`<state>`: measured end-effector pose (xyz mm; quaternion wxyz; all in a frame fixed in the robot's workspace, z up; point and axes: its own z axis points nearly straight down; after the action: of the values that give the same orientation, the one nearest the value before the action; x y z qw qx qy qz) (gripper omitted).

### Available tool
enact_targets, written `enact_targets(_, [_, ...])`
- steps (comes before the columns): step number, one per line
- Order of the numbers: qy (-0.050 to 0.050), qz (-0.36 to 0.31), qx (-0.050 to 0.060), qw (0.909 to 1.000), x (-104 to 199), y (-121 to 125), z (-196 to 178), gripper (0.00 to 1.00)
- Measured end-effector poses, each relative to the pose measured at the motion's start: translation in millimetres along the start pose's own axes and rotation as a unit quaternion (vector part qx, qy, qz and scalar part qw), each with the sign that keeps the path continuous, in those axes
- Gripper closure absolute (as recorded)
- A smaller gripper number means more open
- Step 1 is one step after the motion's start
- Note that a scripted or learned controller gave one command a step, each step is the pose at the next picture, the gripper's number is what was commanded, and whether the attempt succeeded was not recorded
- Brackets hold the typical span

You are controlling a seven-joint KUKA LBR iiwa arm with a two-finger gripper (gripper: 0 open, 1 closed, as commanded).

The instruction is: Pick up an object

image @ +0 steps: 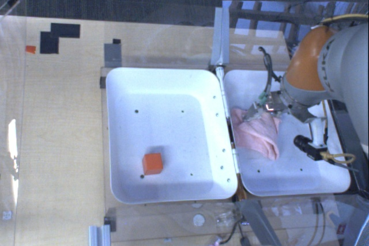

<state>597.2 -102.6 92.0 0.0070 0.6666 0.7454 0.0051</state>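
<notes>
Nearest camera: lower rim of the left shallow white plastic bin (167,196), bearing a small orange foam-like cube (153,163) at about 7 o'clock of its floor, well apart from the arm.
Right bin: second shallow white plastic bin (300,181), with a crumpled pale pink cloth (258,132) lying at about 9 o'clock, near the divider.
Arm: grey with an orange band; its two-finger gripper (264,105) sits at the cloth's 12 o'clock edge, apparently touching it.
Gripper state: cannot tell; the tip is small and blurs into the pink folds.
Step in hand: by my reading, closing in on the cloth for a grasp; no lift is evident.
Next move: likely needs a firm pinch on a fold, then a straight rise; loose fabric may slip.
Hidden: the cloth's upper edge under the wrist; the arm's body is cut off at 3 o'clock.
</notes>
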Motion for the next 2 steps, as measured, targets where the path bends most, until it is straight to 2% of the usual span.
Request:
enact_targets(1, [-0.002, 0.011, -0.001, 0.9999, -34, -46, -1, 0.00])
enact_targets(2, [-0.002, 0.006, -0.001, 1.0000, -74, -65, -1, 0.00])
